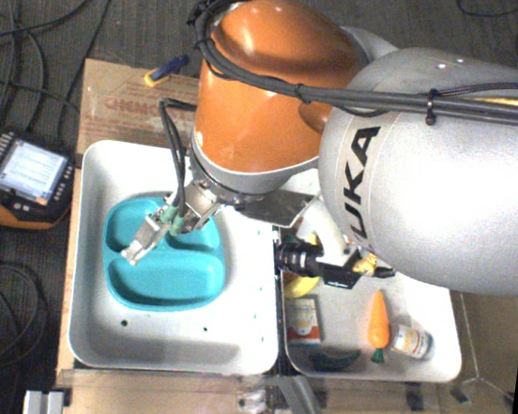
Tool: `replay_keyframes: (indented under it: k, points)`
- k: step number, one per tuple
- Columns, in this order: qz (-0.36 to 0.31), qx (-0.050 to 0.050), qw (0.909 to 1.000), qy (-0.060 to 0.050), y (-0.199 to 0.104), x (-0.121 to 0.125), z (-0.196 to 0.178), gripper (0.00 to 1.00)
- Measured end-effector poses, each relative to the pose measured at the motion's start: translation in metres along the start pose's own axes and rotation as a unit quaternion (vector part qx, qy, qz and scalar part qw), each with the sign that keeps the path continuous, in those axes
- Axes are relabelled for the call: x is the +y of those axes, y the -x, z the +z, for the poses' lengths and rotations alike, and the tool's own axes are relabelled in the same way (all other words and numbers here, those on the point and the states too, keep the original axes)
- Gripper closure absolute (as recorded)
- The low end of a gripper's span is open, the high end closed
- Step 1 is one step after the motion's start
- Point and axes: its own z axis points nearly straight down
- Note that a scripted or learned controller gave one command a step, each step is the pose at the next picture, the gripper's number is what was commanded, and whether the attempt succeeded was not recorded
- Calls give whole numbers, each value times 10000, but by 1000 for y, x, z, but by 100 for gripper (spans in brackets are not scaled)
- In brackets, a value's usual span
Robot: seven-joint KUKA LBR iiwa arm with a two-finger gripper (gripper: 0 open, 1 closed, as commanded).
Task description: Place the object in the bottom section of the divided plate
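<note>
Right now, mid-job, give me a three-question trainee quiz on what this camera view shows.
1. True or false: the turquoise divided plate lies in the right bin.
2. Which lies nearest the carrot? A) small jar B) teach pendant C) divided plate
3. Fill in: the gripper hangs over the ____ bin.

Key: 1 false, the plate lies in the left bin. 2 A, the jar lies just beside the carrot in the right bin. 3 left.
</note>
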Motion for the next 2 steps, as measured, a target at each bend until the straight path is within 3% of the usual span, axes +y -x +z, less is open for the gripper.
replay_keyframes:
  k: [1, 2]
  points:
    - [4, -17, 10000, -9, 1, 0, -9, 100]
    - [2141, 28, 9768, -26, -1, -4, 165, 100]
